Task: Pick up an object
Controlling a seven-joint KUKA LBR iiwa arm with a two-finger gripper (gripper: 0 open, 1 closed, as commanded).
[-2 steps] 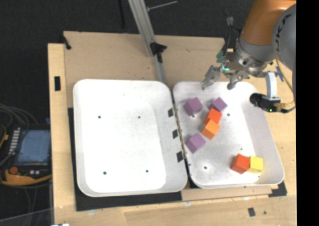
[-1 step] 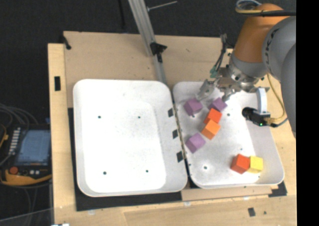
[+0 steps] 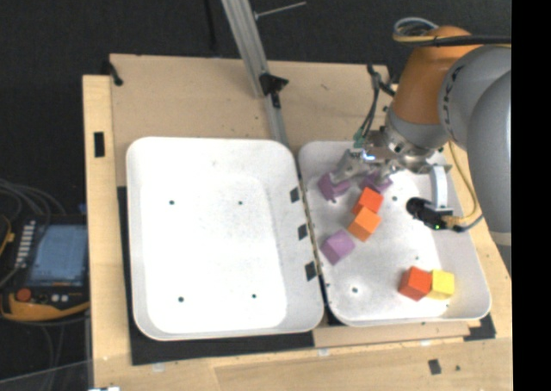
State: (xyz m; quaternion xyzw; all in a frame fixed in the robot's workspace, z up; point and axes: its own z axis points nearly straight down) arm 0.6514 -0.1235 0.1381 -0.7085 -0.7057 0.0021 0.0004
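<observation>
The right bin (image 3: 456, 247) holds several small blocks. A purple block (image 3: 331, 185) lies near its upper left, another purple block (image 3: 337, 245) sits lower at the left edge, and a third purple piece (image 3: 380, 181) peeks out under the wrist. Two orange blocks (image 3: 367, 212) are stacked or touching in the middle. A red-orange block (image 3: 416, 282) and a yellow block (image 3: 442, 283) sit together at the lower right. My gripper (image 3: 362, 168) hangs low over the upper part of this bin, between the purple blocks and just above the orange ones.
The left bin (image 3: 211, 234) lies beside the right one, with a divider rim and black clips between them. A slanted metal pole (image 3: 245, 36) rises behind the bins. A black cable and connector (image 3: 426, 211) hang off the wrist over the right bin.
</observation>
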